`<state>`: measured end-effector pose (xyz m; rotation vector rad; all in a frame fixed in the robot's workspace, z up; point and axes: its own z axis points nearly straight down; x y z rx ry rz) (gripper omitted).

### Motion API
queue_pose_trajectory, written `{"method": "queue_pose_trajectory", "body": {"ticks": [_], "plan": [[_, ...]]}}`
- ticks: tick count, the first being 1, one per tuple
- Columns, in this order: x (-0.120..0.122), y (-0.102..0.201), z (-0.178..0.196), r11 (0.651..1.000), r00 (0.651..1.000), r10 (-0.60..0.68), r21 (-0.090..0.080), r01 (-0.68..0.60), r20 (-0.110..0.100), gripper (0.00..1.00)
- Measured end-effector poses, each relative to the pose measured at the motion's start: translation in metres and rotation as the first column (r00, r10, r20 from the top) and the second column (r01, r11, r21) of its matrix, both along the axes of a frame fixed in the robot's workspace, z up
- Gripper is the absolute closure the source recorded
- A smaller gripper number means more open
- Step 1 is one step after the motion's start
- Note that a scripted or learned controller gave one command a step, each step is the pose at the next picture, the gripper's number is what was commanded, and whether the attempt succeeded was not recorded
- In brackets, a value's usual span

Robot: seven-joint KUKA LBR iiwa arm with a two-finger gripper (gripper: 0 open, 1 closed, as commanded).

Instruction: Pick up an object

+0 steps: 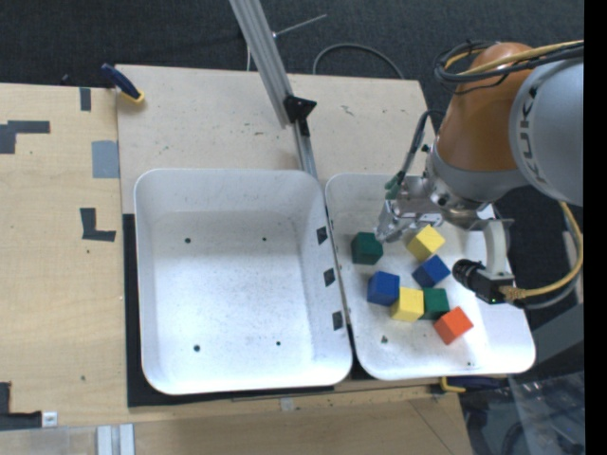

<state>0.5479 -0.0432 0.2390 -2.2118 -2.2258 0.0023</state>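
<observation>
Nearest in the right bin (493, 354) sits an orange cube (454, 323), then yellow, blue and green cubes. Gripper (398, 224) hovers by the dark green cube (366, 248); can't tell its finger state. "KU" (549, 150) reads on the arm, rest cut off.

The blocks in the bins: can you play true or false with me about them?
1. All the blocks sit in the right bin. True.
2. There are two yellow blocks. True.
3. The orange block is in the left bin. False: it lies in the right bin, near the front edge.
4. The gripper hangs above the dark green block. True.
5. There is just one blue block. False: there are two blue blocks.
</observation>
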Motion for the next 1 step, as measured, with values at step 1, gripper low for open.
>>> {"method": "queue_pose_trajectory", "body": {"ticks": [1], "plan": [[-0.0144,0.0546,-0.0130,1.000,1.000,0.000,0.000,0.000,-0.001,1.00]]}}
